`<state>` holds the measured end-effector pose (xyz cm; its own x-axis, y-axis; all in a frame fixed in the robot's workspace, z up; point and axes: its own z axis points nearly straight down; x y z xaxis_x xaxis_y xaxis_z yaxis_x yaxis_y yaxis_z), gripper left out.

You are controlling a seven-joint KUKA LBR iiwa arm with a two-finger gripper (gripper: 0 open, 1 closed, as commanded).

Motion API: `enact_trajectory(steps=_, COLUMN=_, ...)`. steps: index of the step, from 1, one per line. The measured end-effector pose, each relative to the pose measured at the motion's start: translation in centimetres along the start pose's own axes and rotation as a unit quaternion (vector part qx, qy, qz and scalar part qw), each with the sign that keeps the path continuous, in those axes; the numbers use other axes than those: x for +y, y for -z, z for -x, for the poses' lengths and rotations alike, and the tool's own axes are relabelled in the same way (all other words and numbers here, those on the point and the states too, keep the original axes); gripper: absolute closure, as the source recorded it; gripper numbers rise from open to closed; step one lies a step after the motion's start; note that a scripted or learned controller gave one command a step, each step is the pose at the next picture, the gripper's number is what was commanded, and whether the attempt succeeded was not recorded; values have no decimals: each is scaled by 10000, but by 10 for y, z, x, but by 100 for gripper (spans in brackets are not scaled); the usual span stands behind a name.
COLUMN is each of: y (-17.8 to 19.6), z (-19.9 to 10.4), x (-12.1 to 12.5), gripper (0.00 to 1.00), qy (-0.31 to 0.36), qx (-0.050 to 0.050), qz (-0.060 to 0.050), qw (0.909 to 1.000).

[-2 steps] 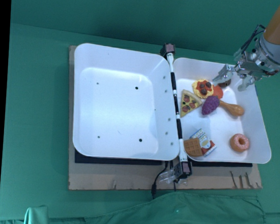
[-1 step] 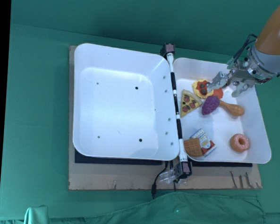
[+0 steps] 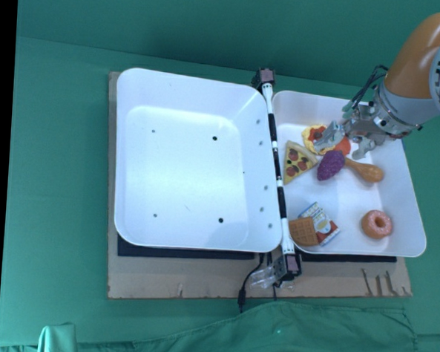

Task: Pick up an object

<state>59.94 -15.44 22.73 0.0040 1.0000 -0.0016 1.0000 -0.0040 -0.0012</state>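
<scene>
Well to the pincer's left, a large shallow white plastic bin (image 3: 191, 162) with a few dark specks on its floor. Directly beneath the pincer, a smaller shallow white plastic bin (image 3: 404, 198) holding toy food. Reaching in from the right, a grey arm with an orange band (image 3: 425, 50), ending in a two-finger metal pincer (image 3: 346, 138) set low over the far part of that bin; open or closed, cannot tell. Touching or just under the pincer, a yellow and orange-red toy piece (image 3: 314, 133). Just below, a purple grape bunch (image 3: 330, 165) and a tan drumstick (image 3: 364, 171). Slightly lower left, a pizza slice (image 3: 296, 160). Further toward the near rim, a pink-glazed doughnut (image 3: 377, 224), a small printed carton (image 3: 321, 219) and an orange waffle square (image 3: 303, 232).
</scene>
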Motion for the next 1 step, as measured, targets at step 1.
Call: enact_trajectory(steps=1, y=-27, z=1, x=2, gripper=0, qy=3, qx=-13, qz=54, qw=10000)
